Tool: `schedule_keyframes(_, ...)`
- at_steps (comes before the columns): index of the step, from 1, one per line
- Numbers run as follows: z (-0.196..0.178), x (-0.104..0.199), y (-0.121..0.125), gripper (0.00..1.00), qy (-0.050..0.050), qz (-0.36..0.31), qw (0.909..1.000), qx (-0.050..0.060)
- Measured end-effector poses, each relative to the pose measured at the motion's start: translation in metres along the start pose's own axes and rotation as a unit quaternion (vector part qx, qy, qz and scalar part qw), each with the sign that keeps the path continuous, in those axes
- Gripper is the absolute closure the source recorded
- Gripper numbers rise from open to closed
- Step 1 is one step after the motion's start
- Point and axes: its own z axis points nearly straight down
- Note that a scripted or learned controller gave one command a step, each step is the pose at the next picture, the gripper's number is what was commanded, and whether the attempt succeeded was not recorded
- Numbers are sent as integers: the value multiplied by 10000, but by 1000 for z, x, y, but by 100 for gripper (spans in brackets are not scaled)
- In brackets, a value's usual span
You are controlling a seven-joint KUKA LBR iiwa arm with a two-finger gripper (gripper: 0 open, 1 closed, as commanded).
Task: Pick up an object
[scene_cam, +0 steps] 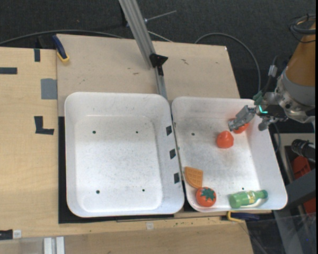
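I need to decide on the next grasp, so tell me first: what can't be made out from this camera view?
- Pincer: too small and blurred to tell open from shut.
- Red piece under the pincer: mostly covered, so its shape is unclear; contact cannot be judged.
- Arm: cut off by the right edge.
- Green bottle: label too small to read.

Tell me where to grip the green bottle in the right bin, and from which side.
Grip the green bottle across its wider body, coming straight down from above. It lies on its side along the bin's front wall, which likely blocks a sideways approach, and the tomato crowds its base end.
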Motion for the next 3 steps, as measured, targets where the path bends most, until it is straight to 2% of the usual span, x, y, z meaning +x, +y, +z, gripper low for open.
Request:
schedule_keyframes(1,-2,0,1,0,-5,-6,10000,-22)
schedule_keyframes(3,98,11,15,0,-4,-4,10000,4)
